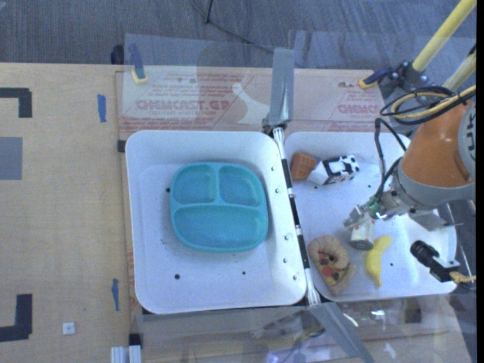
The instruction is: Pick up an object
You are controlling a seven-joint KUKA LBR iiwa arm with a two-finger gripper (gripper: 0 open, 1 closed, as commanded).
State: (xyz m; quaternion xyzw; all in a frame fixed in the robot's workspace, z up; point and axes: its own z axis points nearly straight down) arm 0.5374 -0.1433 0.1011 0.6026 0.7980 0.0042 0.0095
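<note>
The right bin (pixel 423 282) holds several small things. An orange-brown cone-shaped piece (pixel 303 165) and a black-and-white toy cow (pixel 340 168) lie near its back left. A round pizza-like toy (pixel 330 260) sits at the front left, with a yellow banana (pixel 376 259) just right of it. My gripper (pixel 361 230) is low in this bin, directly above the banana's upper end and right of the pizza toy. The orange wrist band (pixel 435 157) hangs over the bin's right side. I see nothing clearly held.
A teal divided plate (pixel 219 206) lies in the middle of the left bin (pixel 144 271). A black cylindrical part (pixel 431 259) sticks out by the right bin's front right. Cables and yellow bars (pixel 446 29) crowd the back right.
</note>
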